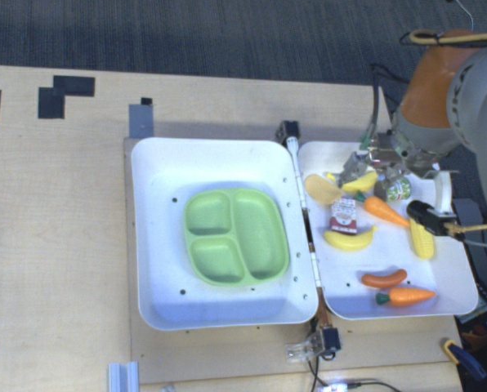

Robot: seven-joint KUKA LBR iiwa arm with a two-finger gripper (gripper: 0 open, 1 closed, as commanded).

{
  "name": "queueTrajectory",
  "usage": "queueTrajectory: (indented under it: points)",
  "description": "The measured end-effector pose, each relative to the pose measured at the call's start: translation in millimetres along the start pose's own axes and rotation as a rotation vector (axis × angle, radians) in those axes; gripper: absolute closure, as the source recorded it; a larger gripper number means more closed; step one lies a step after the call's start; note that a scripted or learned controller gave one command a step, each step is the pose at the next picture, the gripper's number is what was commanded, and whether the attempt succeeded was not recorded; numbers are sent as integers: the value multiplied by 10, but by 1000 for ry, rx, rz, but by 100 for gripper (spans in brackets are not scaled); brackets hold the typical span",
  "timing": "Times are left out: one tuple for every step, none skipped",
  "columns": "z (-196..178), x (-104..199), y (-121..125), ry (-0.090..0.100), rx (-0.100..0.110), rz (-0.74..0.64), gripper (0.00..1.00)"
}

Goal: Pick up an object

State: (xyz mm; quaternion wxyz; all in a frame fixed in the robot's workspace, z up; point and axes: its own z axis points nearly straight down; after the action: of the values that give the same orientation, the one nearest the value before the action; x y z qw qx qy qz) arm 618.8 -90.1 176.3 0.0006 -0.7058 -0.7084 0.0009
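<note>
**A:** Start at the near edge. What lies there?

**B:** In the right bin [464, 300], closest to us, a carrot [407, 296] lies on its side with its green end pointing left. Just behind it, nearly touching, is a reddish sausage [384, 278].

**A:** And the left bin [145, 219]?

**B:** It bears a green divided tray [235, 235], three compartments, sitting about in the middle.

**A:** Further back on the right?

**B:** A banana [350, 238] lies curved near the divider, with a small red-and-white packet [343, 213] touching its upper edge. To the right, by the bin's far side wall, is a corn cob [422, 239]. A second carrot [384, 211] lies slantwise between packet and cob. Behind the packet sits a pale yellow chip-like piece [322, 189].

**A:** Where is the arm?

**B:** Farthest back. The grey arm with its orange band [427, 88] comes in from the right, and the gripper [368, 170] is down over the rear of the right bin, right above a yellow piece [359, 183] and beside a small greenish round thing [398, 190].

**A:** Jaws wide, narrow, holding anything?

**B:** I cannot tell; the wrist and clutter mask them. Nothing is plainly held.
</note>
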Motion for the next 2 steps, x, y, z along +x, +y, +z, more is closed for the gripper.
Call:
queueTrajectory:
  points:
    - [763,-147,-52,0,-6,-2,0]
    - [810,-349,-714,0,-3,2,0]
